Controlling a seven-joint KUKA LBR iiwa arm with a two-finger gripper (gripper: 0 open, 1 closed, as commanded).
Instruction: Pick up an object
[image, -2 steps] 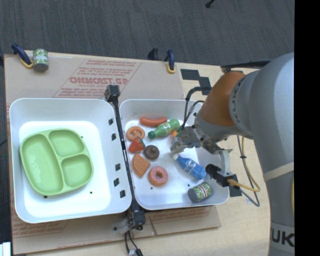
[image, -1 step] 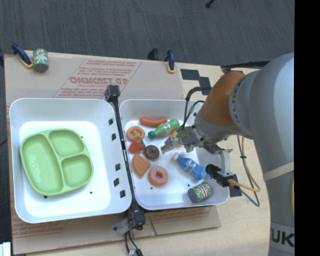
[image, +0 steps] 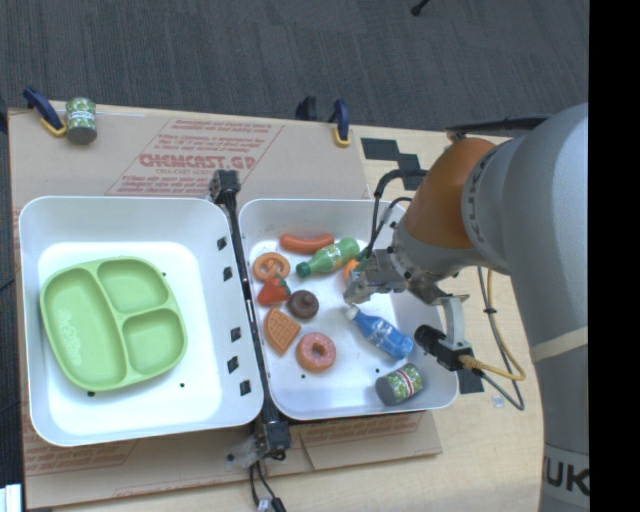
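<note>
The right bin (image: 330, 395) holds several toy foods: a red sausage (image: 305, 241), a green bottle (image: 329, 257), an orange bagel (image: 270, 266), a red strawberry (image: 273, 292), a chocolate donut (image: 303, 303), a waffle (image: 282, 331), a pink donut (image: 317, 352), a blue bottle (image: 383, 335) and a green can (image: 401, 384). My gripper (image: 359, 285) hangs low in the bin's right half, just above the blue bottle's cap and right of the green bottle. An orange piece (image: 351, 267) shows beside it. I see nothing between the fingers.
The left bin (image: 40, 400) holds a green divided plate (image: 112, 321). A black divider (image: 240, 290) runs between the bins. My grey arm with its orange band (image: 450, 195) covers the right bin's far right corner. Clamps sit on the cardboard's back edge.
</note>
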